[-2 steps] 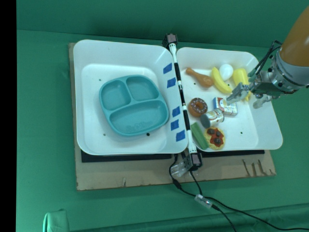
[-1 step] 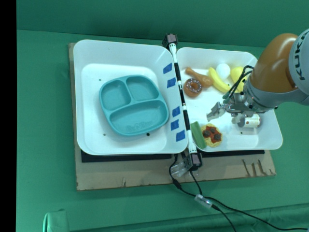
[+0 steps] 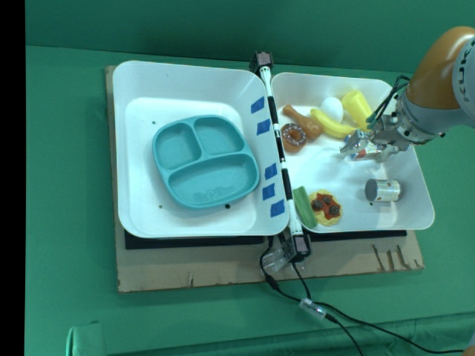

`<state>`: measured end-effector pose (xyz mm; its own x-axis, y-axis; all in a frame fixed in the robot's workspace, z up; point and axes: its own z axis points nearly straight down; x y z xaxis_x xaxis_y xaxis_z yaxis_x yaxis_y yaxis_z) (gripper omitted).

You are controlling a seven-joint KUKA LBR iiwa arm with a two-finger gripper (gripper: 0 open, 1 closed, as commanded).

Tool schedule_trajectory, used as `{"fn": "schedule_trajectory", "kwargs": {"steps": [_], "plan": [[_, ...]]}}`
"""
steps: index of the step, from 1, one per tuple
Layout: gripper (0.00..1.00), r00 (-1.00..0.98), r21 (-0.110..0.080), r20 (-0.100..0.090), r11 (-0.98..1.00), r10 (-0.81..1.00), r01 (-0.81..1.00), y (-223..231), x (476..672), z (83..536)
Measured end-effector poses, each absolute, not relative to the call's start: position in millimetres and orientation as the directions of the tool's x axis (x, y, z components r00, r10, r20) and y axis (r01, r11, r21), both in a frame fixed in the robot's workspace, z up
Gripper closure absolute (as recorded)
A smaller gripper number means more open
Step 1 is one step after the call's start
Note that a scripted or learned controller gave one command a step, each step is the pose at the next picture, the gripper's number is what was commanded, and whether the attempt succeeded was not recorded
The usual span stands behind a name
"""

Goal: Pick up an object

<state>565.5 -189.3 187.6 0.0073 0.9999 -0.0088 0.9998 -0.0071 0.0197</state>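
We can read no text, label, brand, number or sign anywhere in the frame. The teal divided plate (image 3: 205,162) in the left white bin (image 3: 133,87) carries a faint raised mark in its largest compartment, toward the lower middle of the frame, but it is too small for us to make out. The blue tape patches (image 3: 264,127) along the bin's right rim are blank.

My right bin (image 3: 415,212) is holding toy food: a yellow banana (image 3: 332,124), a white egg (image 3: 332,108) and a yellow cup (image 3: 357,107) near its far edge. A silver can (image 3: 383,190) is lying sideways near the right edge.
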Motion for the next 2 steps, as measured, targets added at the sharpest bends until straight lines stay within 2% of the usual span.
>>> {"fn": "schedule_trajectory", "kwargs": {"steps": [1,2], "plan": [[0.00,0.005,0.017,-0.009,-0.005,1.000,1.000,-189,624.7,187],[1.00,0.011,0.034,-0.017,-0.010,1.000,0.999,-192,627.7,205]]}}
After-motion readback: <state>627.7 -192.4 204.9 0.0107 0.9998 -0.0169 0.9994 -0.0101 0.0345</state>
